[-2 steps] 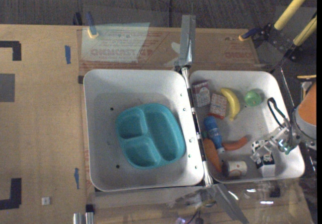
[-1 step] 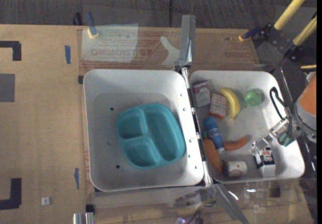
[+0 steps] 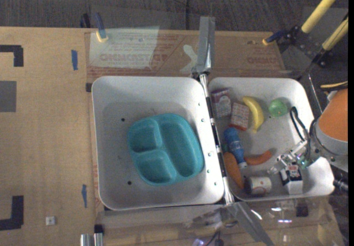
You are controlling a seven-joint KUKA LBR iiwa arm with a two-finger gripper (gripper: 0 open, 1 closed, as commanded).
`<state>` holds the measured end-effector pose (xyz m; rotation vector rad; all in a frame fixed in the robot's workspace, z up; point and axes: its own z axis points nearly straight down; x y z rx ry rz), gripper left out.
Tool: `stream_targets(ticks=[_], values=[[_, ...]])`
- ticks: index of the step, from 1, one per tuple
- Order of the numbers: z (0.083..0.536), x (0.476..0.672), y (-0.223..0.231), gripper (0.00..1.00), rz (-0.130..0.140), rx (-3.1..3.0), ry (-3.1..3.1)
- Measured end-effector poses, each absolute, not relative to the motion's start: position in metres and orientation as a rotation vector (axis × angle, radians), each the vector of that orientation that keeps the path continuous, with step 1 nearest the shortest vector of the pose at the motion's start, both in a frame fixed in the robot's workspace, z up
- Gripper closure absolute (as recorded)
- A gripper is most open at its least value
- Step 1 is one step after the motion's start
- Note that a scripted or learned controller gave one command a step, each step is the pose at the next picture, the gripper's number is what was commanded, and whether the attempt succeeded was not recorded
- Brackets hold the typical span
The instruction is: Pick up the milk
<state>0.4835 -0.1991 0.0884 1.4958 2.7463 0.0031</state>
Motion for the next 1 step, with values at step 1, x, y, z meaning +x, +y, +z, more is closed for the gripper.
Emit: stream_targets(ticks=[1], values=[[0.0886,0.5363,-0.152,0.0,0.007,1.636,2.667]])
